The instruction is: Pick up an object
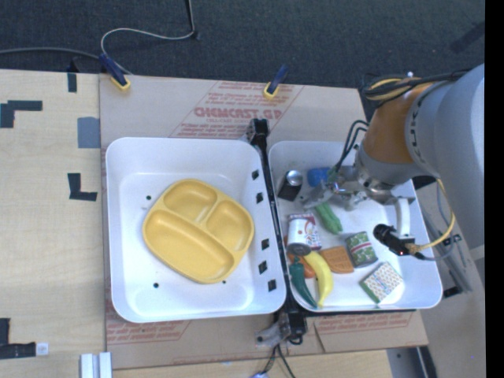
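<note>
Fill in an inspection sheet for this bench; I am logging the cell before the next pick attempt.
Surface: cardboard sheet on the bench, two white bins side by side.
Job's things: right bin holds a banana, small can, green vegetable, green packet, patterned box.
Clutter: yellow divided plate in the left bin.
Grippers: pincer low over the right bin's far part.
Cables: black cable behind the bench.
Surroundings: two yellow clamps on the cardboard's far edge.

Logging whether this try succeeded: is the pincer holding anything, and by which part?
Cannot be told. The pincer is low in the right bin, over the blue object and the green one, but nothing shows between its fingers.
</note>
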You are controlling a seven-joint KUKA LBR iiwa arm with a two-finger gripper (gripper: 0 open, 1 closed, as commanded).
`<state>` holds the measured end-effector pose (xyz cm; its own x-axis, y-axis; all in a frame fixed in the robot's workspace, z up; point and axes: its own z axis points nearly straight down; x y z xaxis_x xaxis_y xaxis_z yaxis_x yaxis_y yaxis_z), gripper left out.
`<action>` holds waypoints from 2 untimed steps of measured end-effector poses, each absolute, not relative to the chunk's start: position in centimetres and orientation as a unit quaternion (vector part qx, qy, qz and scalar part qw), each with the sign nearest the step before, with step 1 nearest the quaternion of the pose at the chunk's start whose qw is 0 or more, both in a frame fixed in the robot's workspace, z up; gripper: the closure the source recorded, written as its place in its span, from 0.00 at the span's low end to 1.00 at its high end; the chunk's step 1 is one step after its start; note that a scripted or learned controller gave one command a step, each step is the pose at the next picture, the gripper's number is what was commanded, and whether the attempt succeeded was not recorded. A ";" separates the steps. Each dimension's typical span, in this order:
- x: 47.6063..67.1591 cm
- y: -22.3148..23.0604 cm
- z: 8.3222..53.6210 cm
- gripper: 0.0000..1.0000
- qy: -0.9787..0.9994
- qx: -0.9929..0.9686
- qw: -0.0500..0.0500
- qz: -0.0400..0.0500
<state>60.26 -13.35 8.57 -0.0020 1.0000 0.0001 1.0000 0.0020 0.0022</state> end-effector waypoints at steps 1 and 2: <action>60.3 -13.5 9.6 1.00 0.708 0.707 0.002 0.000; 58.6 -9.1 19.5 1.00 0.708 0.706 0.000 0.000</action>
<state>58.59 -9.12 19.53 -0.0020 1.0000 0.0000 1.0000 0.0020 -0.0001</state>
